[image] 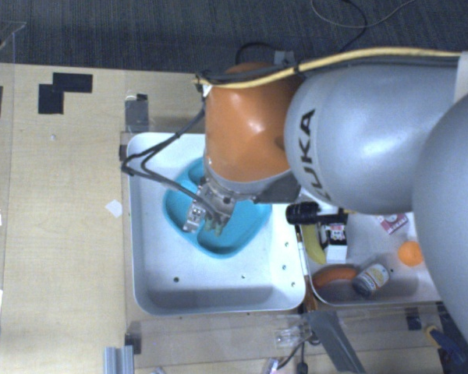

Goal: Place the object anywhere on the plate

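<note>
The two-finger gripper (205,223) hangs over the round blue plastic plate (246,224) in the left white bin (152,283); whether its fingers grip anything, I cannot tell. The grey arm (359,146) reads "KUKA". The right bin (409,291) holds a small orange ball (410,253), a grey can (372,278) and a brown bowl (337,276).

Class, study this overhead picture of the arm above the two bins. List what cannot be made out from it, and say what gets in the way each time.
- Far part of the blue plate: hidden under the arm's orange band.
- Gripper over the plate: too small and blurred to tell if anything sits between its tips.
- Right bin: mostly covered by the grey arm; near its front, a small jar and an orange ball show.
</note>
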Available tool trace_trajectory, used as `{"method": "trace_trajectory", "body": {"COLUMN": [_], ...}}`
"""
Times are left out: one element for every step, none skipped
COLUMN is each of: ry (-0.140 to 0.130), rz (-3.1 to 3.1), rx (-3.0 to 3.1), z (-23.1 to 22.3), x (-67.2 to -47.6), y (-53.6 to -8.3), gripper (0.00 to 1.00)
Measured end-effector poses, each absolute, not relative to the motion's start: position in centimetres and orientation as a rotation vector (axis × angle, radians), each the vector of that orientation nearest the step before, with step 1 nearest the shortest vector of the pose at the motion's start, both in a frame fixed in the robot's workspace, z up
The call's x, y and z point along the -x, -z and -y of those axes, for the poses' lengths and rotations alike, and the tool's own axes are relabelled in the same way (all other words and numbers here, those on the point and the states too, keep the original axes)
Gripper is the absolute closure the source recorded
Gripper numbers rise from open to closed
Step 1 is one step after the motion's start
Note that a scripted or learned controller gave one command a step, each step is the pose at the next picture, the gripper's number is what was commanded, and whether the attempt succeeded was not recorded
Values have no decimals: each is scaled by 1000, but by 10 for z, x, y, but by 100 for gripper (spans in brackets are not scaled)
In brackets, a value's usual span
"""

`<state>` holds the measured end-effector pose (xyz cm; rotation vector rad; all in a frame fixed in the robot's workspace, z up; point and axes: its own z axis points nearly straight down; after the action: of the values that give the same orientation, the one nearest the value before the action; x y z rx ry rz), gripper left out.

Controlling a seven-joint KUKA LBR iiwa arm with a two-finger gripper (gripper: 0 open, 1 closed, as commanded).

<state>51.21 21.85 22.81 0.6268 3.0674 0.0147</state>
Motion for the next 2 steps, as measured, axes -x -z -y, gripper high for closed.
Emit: {"method": "trace_trajectory", "body": {"ry": [-14, -22], "rz": [-3067, -3062], "rx": [-627, -626], "z": [-218, -219], "x": [-512, -514], "y": [-228, -240], "gripper": [0, 100]}}
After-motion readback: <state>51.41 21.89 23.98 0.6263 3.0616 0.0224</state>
